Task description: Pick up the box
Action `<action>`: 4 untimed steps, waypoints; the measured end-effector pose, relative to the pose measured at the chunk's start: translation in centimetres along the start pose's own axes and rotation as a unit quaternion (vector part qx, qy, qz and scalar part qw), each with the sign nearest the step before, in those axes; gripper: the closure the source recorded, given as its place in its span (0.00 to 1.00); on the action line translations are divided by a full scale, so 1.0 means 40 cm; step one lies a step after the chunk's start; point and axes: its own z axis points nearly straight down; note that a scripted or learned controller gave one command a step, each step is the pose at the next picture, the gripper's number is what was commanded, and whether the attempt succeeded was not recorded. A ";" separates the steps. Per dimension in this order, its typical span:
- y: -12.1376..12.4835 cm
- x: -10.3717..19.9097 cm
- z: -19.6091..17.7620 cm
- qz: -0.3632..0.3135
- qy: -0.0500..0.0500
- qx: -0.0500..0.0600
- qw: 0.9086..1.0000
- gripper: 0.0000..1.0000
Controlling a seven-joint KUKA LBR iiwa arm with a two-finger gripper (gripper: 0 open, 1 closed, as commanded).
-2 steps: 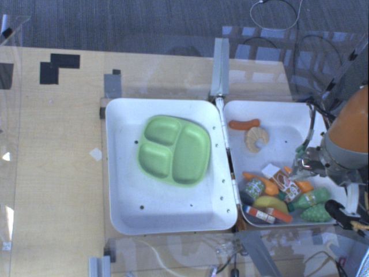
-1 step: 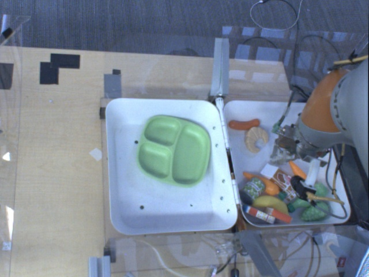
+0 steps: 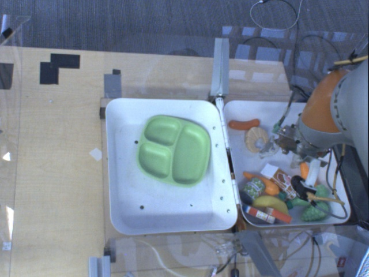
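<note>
The box [image 3: 277, 177], small with a white face and a brown printed side, lies in the middle of the right bin [image 3: 233, 111] among other items. My gripper [image 3: 278, 143] hangs over the upper middle of that bin, just right of a round tan bagel [image 3: 256, 138]. It is a short way above the box and apart from it. I see nothing held in it.
The left bin [image 3: 121, 212] holds a green divided plate [image 3: 174, 150]. In the right bin lie a sausage [image 3: 244, 123], a carrot [image 3: 260, 181], a green can [image 3: 252, 188], a banana [image 3: 271, 202], a red tube [image 3: 266, 214], a black spoon [image 3: 300, 184] and green broccoli [image 3: 315, 212].
</note>
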 end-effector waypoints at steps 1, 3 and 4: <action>0.120 0.160 -0.030 0.107 0.000 0.007 0.994 0.00; 0.147 0.354 -0.395 -0.043 0.001 0.003 0.999 0.00; 0.230 0.112 -0.176 -0.021 0.000 0.005 1.000 0.00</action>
